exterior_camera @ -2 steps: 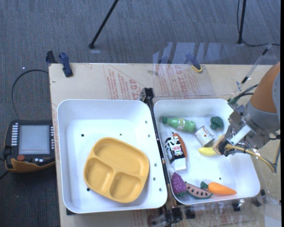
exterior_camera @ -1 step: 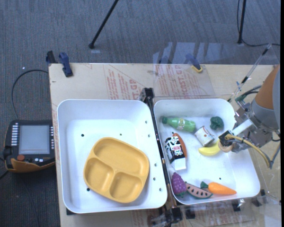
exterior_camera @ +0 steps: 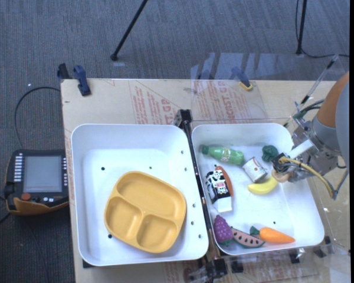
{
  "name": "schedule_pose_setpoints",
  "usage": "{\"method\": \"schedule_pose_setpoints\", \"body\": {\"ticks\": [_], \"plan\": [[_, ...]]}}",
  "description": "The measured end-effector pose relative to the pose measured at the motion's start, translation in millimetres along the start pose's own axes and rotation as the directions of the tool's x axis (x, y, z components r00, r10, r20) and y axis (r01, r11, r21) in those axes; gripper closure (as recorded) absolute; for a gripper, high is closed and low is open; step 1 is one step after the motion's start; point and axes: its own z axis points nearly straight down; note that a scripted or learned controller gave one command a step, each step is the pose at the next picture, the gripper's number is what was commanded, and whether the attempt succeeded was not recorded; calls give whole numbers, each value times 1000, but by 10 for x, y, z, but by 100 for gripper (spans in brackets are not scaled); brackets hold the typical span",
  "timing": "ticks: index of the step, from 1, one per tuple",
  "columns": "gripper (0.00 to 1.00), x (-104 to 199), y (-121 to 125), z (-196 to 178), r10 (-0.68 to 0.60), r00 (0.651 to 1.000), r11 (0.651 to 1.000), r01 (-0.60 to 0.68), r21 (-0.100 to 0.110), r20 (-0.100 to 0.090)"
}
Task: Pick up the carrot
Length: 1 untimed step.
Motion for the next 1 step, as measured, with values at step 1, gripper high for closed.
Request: {"method": "schedule_pose_setpoints", "body": {"ticks": [1], "plan": [[100, 51, 163, 12, -97, 995, 995, 97, -1, 1]]}}
